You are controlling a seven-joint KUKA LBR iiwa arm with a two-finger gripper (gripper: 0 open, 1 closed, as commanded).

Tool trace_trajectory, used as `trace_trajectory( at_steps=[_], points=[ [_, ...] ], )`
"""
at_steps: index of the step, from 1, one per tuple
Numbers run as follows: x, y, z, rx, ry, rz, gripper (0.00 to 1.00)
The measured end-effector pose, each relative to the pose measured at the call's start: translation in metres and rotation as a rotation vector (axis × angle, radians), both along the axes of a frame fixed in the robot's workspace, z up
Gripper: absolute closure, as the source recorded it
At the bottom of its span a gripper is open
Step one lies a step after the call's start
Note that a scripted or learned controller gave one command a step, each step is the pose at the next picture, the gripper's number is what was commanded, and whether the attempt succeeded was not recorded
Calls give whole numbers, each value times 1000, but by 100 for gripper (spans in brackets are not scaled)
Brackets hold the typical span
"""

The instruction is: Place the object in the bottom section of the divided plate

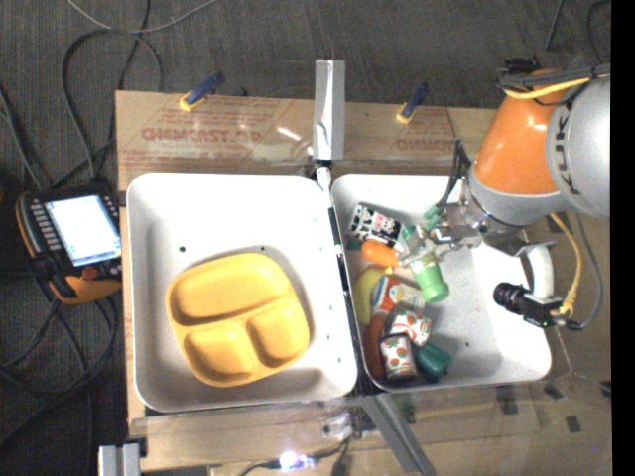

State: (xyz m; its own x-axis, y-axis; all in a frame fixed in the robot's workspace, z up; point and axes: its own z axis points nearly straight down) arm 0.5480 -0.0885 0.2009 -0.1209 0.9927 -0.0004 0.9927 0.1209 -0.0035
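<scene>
The bench [288, 137] carries two shallow white bins side by side; the left bin [149, 266] holds the yellow divided plate [238, 317], which lies flat with one wide section toward the top of the view and two smaller sections toward the bottom; the right bin [496, 345] holds a cluster of small toy items against its left wall; the arm [536, 157] reaches in from the right, and its end effector [429, 241] sits over the upper part of that cluster, beside a green bottle-shaped piece [431, 284]; whether the end effector is open, closed or gripping anything cannot be told from this view. The task's thing is judged to be one item of the cluster (which one is not determinable); candidates include the green piece, a black-and-white box [374, 222], an orange piece [377, 253] and a red-labelled carton [397, 355]. Handling assessment: these items appear to be light, rigid plastic or card; smooth surfaces suggest a slip risk; none looks fragile. Recommended hold: across the narrow width at mid-body, where the fingers can close on parallel faces; avoid tapered necks and rounded ends; neighbouring items touch one another, so a crowded approach may displace them.
</scene>
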Motion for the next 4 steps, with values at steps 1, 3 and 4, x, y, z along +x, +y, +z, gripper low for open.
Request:
trace_trajectory(
  at_steps=[1, 3, 4],
  points=[
    [13, 27, -18, -1, 0, 170, 100],
    [35, 202, 7, 0, -1, 242, 100],
    [35, 201, 7, -1, -1, 242, 0]
  ],
)
